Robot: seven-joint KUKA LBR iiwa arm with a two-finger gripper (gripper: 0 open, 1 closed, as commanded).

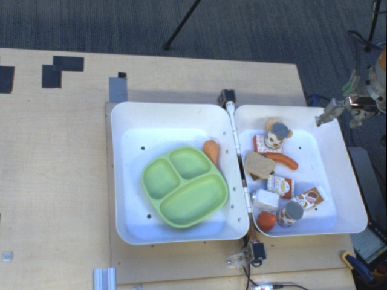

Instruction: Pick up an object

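Observation:
The right bin (338,162) holds several small things: a red-and-white carton (266,142), an orange-red pepper (283,160), a brown bread slice (259,166), a white block (264,198), a red tomato (266,221) and a grey-lidded can (292,213). In the left bin (130,162) lies a green divided plate (184,186) with an orange piece (211,151) at its far right edge. My gripper (341,115) hangs over the right bin's far right corner, apart from all the objects. Its fingers stand open with nothing between them.
A black clamp (227,96) sits at the far end of the ridge between the bins. Cables and a connector (251,255) lie at the bench's near edge. A black stand leg (187,17) crosses the carpet beyond the bench.

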